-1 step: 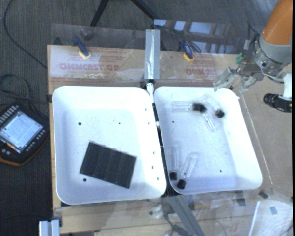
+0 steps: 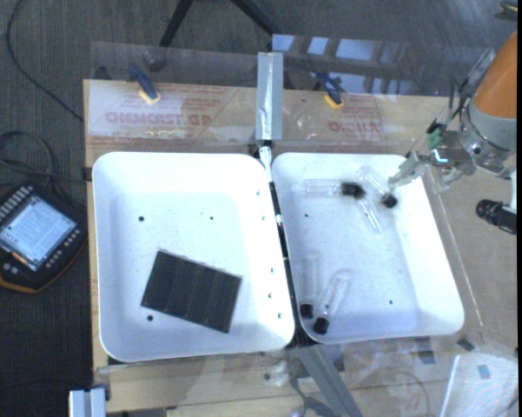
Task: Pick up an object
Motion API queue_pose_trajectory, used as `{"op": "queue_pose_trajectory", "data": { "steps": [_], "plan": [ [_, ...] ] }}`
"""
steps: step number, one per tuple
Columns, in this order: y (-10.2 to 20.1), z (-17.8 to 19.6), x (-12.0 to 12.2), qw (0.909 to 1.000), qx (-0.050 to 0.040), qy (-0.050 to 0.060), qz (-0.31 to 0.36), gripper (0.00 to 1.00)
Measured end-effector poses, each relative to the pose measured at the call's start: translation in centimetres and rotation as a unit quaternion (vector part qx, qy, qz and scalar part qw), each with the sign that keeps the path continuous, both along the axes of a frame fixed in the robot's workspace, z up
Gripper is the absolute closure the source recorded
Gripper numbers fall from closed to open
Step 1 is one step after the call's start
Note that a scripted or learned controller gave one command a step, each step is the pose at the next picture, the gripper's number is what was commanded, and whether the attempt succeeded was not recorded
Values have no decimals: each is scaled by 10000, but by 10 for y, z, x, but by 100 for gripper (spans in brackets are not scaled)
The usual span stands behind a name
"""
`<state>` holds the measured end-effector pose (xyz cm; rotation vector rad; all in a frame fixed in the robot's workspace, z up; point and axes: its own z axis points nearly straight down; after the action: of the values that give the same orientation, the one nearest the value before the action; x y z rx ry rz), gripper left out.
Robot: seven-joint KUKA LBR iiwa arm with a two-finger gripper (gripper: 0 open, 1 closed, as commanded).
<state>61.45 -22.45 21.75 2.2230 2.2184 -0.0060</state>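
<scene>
Nearest to us, at the 6 o'clock rim of the right bin [image 2: 434,315], we see two clear tubes with black caps: one [image 2: 307,289] lying upright in the frame with its cap at the bottom, the other [image 2: 332,298] slanted just beside it at its 3 o'clock, cap also at the lower end. Both look like smooth transparent plastic cylinders, hard to make out against the white floor.

Toward 12 o'clock in the same bin we find two more such tubes. One [image 2: 326,188] lies level, its black cap at the 3 o'clock end. The other [image 2: 375,200] runs on a diagonal near it, with a black cap close to the bin's 2 o'clock corner.

In the left bin [image 2: 113,233] we see a single dark flat rectangle [image 2: 192,291], ribbed or panelled in texture, tilted and resting toward 6 o'clock. Both bins are shallow, white, with rounded corners, and they sit side by side, touching along the middle of the desk [image 2: 191,120], which is covered by a clear sheet held with clamps.

At 3 o'clock of the view the end effector [image 2: 417,168] hangs over the right bin's 2 o'clock corner, near the diagonal tube. We cannot tell how far open it is, and we see nothing held in it.
</scene>
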Motion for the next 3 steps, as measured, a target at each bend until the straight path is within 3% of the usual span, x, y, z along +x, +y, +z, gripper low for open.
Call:
{"op": "queue_pose_trajectory", "data": {
  "steps": [1,2,3],
  "plan": [
    [48,-127,34,9999,-5,-31,109,0],
    [49,-116,34,9999,-14,-39,116,100],
    [91,2,54,9937,2,-7,-1118,100]
  ]
}}
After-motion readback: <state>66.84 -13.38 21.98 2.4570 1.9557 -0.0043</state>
